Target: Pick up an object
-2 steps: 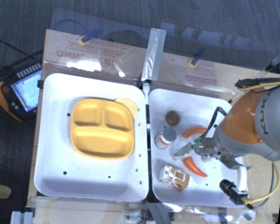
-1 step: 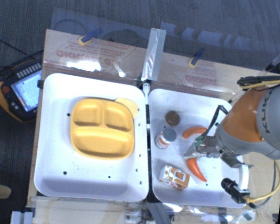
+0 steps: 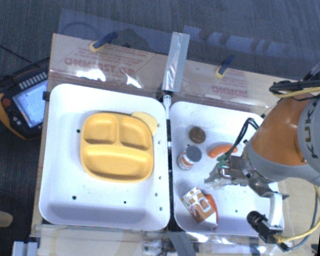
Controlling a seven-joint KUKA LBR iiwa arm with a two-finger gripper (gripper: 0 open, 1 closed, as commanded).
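Observation:
The right bin [image 3: 230,220] holds several small objects. A brown round piece [image 3: 197,135] lies near its back. An orange carrot-like piece [image 3: 222,150] lies to the right of it. A small can with a grey lid [image 3: 189,157] stands near the bin's left wall. An orange and white carton [image 3: 200,205] lies toward the front. My gripper [image 3: 217,177] hangs over the middle of the right bin, between the can and the carton, just below the carrot. I see nothing held in it.
The left bin [image 3: 61,199] holds a yellow divided plate [image 3: 118,147] with a pale yellow piece [image 3: 145,118] behind it. A metal divider [image 3: 176,61] runs between the bins at the back. A handheld pendant [image 3: 19,101] lies left of the bench.

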